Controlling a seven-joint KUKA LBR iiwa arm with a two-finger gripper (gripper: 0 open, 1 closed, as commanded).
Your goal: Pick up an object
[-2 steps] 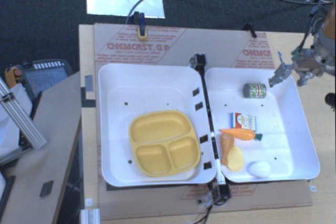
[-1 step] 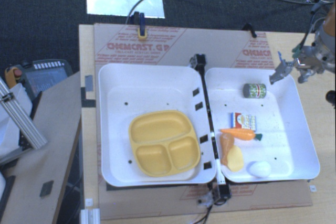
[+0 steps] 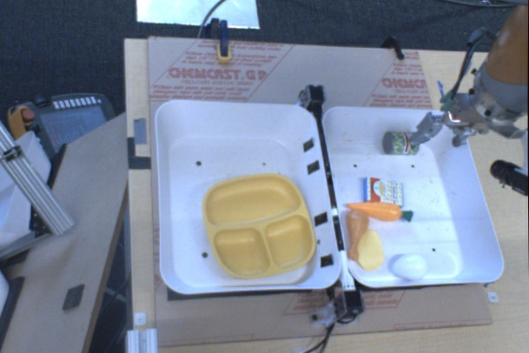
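Bench (image 3: pixel 273 62) of printed board bears two bins on dark carpet (image 3: pixel 66 4).

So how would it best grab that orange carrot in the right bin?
Probably from straight above, at the carrot's thicker middle, with the jaws closing across its narrow width. It lies flat and long, pointing left to right, green tip at the right. A small carton sits close behind it, so space there looks tight.

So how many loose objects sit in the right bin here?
6: a grey-green can at the back, a small printed box mid-bin, an orange carrot, an orange pear, a yellow lemon, and a white egg in front.
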